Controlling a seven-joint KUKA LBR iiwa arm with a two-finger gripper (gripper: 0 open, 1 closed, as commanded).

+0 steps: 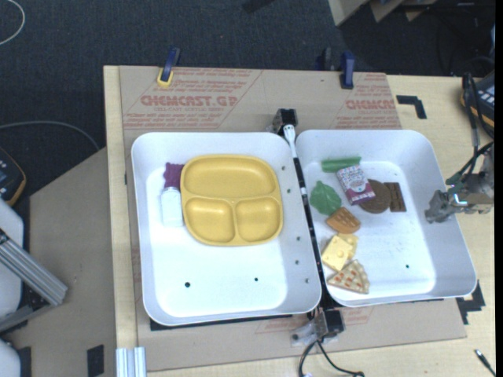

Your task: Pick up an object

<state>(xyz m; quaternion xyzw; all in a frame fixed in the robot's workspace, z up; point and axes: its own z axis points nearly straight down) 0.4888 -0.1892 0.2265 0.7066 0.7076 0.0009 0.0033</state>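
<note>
The right bin (409, 277) holds several toy foods in its left half. A green bean pod (340, 164) lies at the back, with a pink packet (353, 182) below it. A brown cookie (374, 198) and a chocolate bar (395, 196) sit to the right of the packet. A green leaf (324, 198), a tan cracker (343, 221), a yellow cheese wedge (338, 251) and a pizza slice (350, 277) run down toward the front. My gripper (445, 207) is low at the bin's right rim, apart from all the food, with nothing seen in it.
The left bin (224, 289) carries a yellow divided plate (232, 198), with a purple item (172, 174) and a white bottle (170, 206) by its left side. Clamps (346, 69) stand at the board's back edge. Cables hang at the far right.
</note>
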